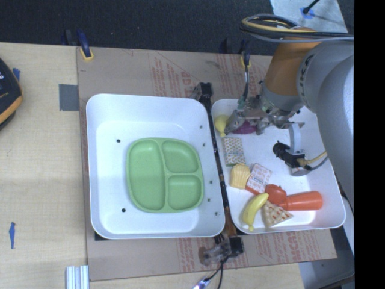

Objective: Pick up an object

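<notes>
The gripper (251,120) hangs low over the far left corner of the right bin (325,221), under the orange-banded wrist. A purple object (243,127) lies right under it, partly hidden by it; whether they touch I cannot tell. A small yellow item (221,124) sits just to its left by the bin wall. Closer to the front lie a patterned packet (233,150), a yellow block (240,175), a pink-and-white packet (260,176), a banana (253,209), an orange carrot (299,200) and a pizza slice (275,214).
The left bin (102,161) holds a green divided plate (163,174). A black cable fitting (289,155) hangs off the arm over the right bin's middle. The grey arm body covers that bin's right side.
</notes>
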`<state>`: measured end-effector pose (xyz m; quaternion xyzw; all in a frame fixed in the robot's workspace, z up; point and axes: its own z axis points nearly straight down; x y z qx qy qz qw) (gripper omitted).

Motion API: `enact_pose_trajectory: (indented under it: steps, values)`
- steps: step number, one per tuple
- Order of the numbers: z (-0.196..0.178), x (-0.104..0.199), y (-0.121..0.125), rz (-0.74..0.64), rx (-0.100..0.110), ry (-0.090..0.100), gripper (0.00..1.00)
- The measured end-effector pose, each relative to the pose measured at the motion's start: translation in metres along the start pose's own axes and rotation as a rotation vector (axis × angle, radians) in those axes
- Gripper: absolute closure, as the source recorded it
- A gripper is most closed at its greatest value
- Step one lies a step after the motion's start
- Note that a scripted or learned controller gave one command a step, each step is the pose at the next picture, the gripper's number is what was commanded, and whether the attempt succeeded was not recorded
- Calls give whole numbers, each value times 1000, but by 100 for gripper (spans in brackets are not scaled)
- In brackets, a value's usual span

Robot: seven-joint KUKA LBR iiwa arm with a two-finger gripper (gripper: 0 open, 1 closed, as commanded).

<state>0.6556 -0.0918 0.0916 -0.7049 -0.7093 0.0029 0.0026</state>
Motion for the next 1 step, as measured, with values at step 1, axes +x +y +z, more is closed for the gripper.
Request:
enact_pose_trajectory:
  steps: [1]
  values:
    - [-10, -1, 0, -2, 3, -1, 100]
